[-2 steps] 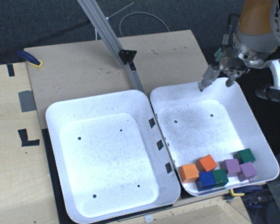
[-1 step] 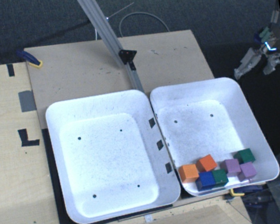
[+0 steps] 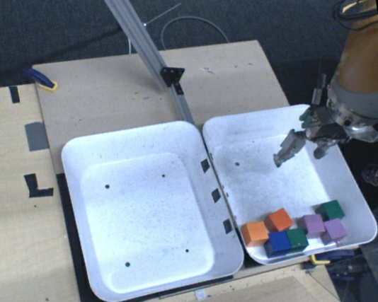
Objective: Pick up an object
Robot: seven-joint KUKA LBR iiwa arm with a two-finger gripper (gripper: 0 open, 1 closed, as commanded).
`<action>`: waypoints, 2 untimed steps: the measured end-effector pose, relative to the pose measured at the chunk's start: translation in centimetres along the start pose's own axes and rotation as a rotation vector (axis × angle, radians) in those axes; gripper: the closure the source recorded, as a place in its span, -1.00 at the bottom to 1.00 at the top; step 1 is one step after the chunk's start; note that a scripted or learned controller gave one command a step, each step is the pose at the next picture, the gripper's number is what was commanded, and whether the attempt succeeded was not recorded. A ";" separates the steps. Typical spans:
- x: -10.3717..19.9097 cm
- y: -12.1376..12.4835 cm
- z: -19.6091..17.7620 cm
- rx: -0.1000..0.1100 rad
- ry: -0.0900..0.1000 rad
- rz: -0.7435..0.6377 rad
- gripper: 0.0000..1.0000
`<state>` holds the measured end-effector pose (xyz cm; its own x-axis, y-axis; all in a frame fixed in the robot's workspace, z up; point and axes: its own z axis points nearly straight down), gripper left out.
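Blocks (image 3: 293,230) huddle at the right bin's (image 3: 258,135) near edge; gripper (image 3: 302,148) above, seemingly open, empty

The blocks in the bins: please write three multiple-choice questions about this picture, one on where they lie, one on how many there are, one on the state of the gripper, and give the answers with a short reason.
1. Where do the blocks lie?
A. In the left bin
B. Along the near edge of the right bin
C. On the bench outside the bins

2. How many blocks show?
A. Three
B. Seven
C. Twelve

3. What is between the gripper's fingers?
A. Nothing
B. A blue block
C. An orange block

Answers:
1 B: the blocks, such as the orange block and the blue block, are clustered in the right bin at its near edge; none lie on the left bin.
2 B: two orange, one blue, two green, two purple.
3 A: the gripper hangs over bare bin floor, fingers spread, away from the blocks.
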<state>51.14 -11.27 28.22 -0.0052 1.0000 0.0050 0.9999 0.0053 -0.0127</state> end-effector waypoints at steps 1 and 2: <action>-1.7 -0.4 -16.9 -0.021 -0.008 0.005 -1.00; 4.2 -2.3 -1.6 -0.003 -0.004 0.003 -1.00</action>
<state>48.89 -7.14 29.83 -0.0022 1.0000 0.0015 0.9999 0.0022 -0.0099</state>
